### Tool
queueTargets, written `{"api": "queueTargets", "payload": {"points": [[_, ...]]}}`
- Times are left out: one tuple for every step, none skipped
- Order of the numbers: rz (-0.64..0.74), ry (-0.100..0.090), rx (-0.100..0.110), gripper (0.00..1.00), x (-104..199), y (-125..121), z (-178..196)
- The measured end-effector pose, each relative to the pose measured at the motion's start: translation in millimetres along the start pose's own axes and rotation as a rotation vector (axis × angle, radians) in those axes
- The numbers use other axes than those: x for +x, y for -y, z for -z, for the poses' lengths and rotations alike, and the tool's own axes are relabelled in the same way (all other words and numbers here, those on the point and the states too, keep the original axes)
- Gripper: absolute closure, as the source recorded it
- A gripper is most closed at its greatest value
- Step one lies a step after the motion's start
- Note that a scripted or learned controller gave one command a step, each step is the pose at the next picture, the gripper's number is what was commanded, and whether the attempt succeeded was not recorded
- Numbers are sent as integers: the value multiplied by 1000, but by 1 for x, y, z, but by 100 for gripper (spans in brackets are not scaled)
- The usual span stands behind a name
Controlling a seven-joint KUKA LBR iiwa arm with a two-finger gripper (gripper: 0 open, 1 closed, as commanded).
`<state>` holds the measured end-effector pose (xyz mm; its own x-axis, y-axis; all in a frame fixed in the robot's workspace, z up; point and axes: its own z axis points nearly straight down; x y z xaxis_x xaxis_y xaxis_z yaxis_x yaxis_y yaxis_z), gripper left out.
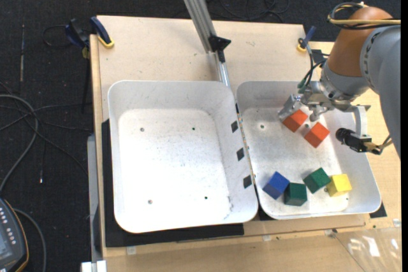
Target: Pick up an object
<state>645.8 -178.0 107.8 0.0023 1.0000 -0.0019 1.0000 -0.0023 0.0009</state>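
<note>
Gripper (305,109) is poised over two orange cubes (294,120); finger opening cannot be told. Risk: the neighbouring cube (316,134), apparently just beside, gets nudged, spoiling the grasp.

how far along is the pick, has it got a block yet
Done: the tool has reached the right bin, sitting over an orange block. In hand: nothing visibly held. Left: grip and lift one; a second orange block lies beside it, apparently resting on the floor.

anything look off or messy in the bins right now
Nothing stands out. All six blocks lie inside the right bin: two orange blocks by the end effector, and blue, two green and yellow near its front rim.
</note>
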Motion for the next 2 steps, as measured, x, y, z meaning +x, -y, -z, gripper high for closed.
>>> {"api": "queueTargets", "payload": {"points": [[6,0,-1,100,2,-1,9],[9,-1,-4,100,51,-33,-7]]}}
